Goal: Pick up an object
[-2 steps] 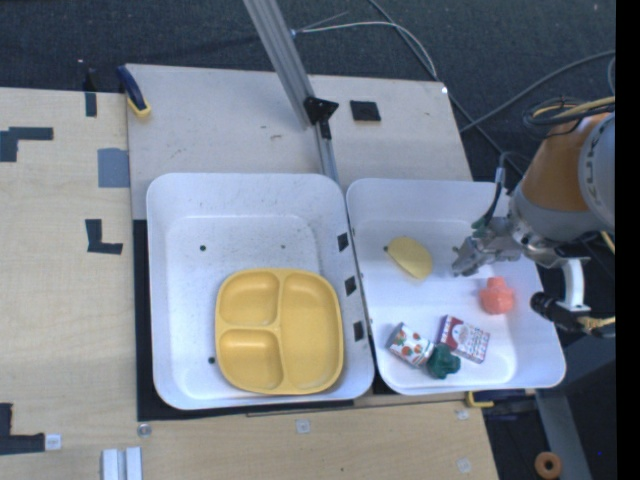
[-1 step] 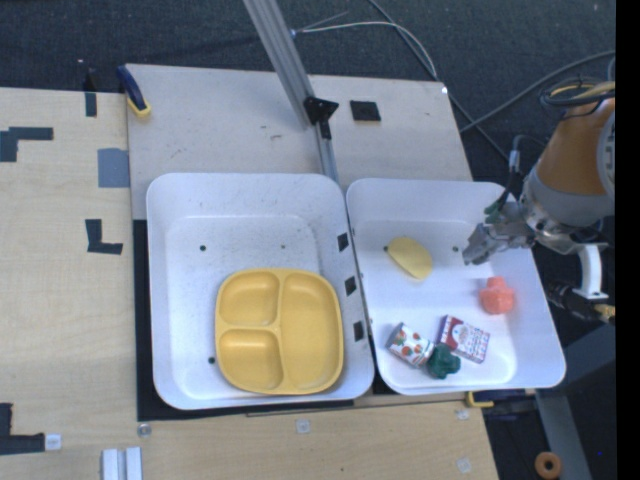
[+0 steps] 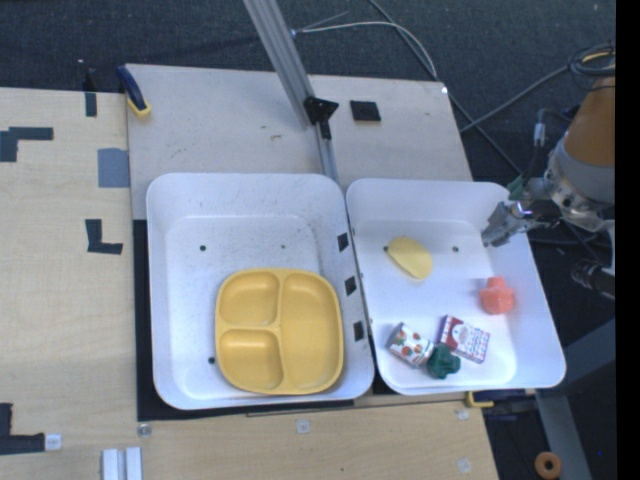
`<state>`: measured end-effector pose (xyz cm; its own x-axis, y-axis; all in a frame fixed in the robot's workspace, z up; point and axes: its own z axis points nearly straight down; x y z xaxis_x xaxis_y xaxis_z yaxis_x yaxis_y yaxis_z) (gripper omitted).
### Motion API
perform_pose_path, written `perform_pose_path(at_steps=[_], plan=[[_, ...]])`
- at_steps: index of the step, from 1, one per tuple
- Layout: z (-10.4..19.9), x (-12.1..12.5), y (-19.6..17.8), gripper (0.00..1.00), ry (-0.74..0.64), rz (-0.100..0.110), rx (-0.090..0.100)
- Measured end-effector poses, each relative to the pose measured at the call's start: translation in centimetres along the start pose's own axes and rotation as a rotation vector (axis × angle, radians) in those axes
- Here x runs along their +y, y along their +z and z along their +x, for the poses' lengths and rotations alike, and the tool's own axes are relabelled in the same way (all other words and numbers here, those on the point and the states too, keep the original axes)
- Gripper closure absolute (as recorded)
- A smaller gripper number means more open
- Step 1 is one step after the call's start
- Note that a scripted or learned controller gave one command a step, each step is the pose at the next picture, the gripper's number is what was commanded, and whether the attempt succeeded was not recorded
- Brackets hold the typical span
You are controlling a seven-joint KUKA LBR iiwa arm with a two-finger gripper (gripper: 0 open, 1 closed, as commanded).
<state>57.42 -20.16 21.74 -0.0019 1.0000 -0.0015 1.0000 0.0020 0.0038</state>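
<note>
1. At the right rim of the right bin, the end effector hangs over the bin's upper right part, reaching in from the arm beyond the edge. I cannot tell how far it is open, and nothing shows in its grip.
2. In the right bin, a pale yellow object lies near the middle of the upper floor, well apart from the end effector, with bare white floor between them.
3. A small orange-pink object sits close to the right wall, below the end effector and apart from it.
4. Along the bin's near edge three things crowd together: a small red-and-white carton, a dark green object touching or just beside it, and a red-and-white box just right of the green one.
5. The upper left and upper middle of the right bin's floor lie open, so the yellow object has free room on all sides.
6. In the left bin, a yellow divided plate rests in the lower half, its near edge close to the bin's front wall; the upper half of that floor is open.
7. The two bins meet edge to edge on the tabletop, and a metal post rises behind their shared seam.
</note>
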Motion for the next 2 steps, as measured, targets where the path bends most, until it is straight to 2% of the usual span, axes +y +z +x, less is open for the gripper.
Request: perform_pose_path(at_steps=[1,2], plan=[[0.1,0.0,-0.2,1.00,0.000,0.004,0.002],[6.4,-0.7,-0.4,1.00,-0.004,0.005,0.003]])
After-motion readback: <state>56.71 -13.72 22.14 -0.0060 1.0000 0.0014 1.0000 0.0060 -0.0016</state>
